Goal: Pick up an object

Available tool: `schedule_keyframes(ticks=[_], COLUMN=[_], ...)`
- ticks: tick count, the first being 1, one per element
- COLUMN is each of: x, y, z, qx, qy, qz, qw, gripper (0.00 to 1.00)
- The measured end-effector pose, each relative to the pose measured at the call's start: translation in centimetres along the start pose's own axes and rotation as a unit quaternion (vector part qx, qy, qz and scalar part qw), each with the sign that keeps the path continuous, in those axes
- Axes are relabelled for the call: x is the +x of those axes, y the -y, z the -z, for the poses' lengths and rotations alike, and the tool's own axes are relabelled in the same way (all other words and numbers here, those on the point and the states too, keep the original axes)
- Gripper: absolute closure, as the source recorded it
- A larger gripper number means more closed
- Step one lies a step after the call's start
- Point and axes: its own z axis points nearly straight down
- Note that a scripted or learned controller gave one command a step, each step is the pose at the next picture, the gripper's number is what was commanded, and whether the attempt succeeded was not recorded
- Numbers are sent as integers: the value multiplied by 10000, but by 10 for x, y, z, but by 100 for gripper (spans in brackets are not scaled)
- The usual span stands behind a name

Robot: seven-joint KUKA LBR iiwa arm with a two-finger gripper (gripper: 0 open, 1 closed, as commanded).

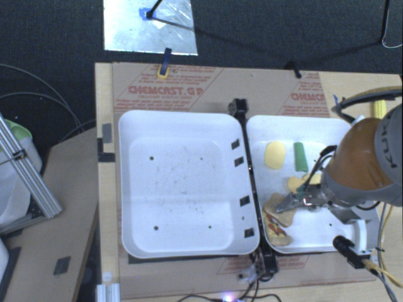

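Observation:
My gripper (284, 204) reaches into the right bin (315, 233) from the right, low over its front-left part. Its tip lies on or just above a tan flat object (281, 211). A second tan and reddish piece (278, 231) lies by the front-left corner. A small yellow piece (295, 184) sits just behind the gripper. Farther back are a yellow oval object (274, 155) and a green stick (300, 156), side by side. Whether anything is gripped is hidden by the slant of the view.
The left bin (182, 181) stands beside the right one, split by a black divider bar (249, 175). The arm's orange band (359, 162) covers the right bin's right side. A cardboard sheet (189, 87) lies under both bins, with a metal plate (150, 16) behind.

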Motion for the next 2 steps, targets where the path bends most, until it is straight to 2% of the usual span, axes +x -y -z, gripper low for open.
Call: schedule_keyframes(ticks=[1, 2], x=[6, 84], y=[-90, -102], z=[3, 107], qx=[-31, -40], qy=[15, -11], qz=[41, 66], qw=[10000, 10000], gripper=[0, 0])
